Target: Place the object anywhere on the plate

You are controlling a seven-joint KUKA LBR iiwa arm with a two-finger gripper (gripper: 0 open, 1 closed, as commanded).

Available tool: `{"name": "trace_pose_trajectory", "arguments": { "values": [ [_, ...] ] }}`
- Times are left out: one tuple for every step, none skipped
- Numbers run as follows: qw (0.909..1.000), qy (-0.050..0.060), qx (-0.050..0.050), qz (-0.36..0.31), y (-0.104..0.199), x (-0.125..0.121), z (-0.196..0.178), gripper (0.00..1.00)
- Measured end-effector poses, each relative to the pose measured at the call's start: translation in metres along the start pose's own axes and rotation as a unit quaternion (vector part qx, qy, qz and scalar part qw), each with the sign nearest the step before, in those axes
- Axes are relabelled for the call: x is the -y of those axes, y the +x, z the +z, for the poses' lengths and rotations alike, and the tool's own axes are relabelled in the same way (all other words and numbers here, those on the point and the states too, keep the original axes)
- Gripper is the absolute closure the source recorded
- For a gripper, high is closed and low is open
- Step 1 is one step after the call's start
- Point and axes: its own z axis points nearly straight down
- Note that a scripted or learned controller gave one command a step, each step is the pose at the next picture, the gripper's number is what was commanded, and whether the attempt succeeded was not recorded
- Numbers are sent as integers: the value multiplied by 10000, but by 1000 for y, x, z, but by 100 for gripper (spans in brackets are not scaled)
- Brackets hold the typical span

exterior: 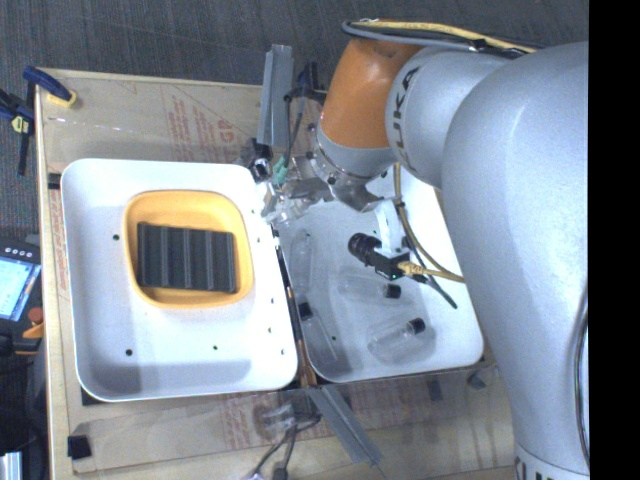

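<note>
A yellow plate (150, 211) with rounded corners lies in the left bin (100, 348). On its middle rests a dark grey ribbed slab (188, 258); I cannot tell whether it is a separate object or part of the plate. My gripper (284, 194) hangs below the orange wrist band at the far left corner of the right bin (455, 343), close to the wall between the bins. Nothing can be made out between its fingers. A clear small bottle with a black cap (400, 337) lies near the front of the right bin, apart from the gripper.
The big grey arm covers the right side of the right bin. A black fitting on a yellow cable (374, 252) hangs over that bin's middle. A small dark piece (304, 311) sits by the left wall. Brown board surrounds both bins.
</note>
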Motion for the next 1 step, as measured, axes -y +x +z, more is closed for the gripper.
{"name": "trace_pose_trajectory", "arguments": {
  "values": [
    [9919,1,4,-1269,29,10,0,100]
  ]
}}
